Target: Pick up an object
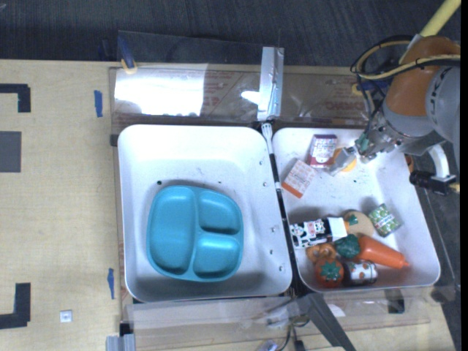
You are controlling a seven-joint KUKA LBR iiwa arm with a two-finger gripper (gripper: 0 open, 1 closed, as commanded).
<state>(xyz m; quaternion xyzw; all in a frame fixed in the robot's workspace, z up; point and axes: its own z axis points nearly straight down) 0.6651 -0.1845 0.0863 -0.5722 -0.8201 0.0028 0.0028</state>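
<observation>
My gripper hangs low over the far right corner of the right bin, on the grey arm with its orange band. Just left of it lie a small grey and orange item and a maroon packet. Whether the gripper touches the small item is unclear. An orange and white box lies further left. Along the near side are a cow-patterned carton, a carrot, a green packet, a tomato and a small can.
The left bin holds a blue divided plate. A clear plastic sheet and a metal bracket stand behind the bins. Cables loop near the arm. The wooden bench extends to the left.
</observation>
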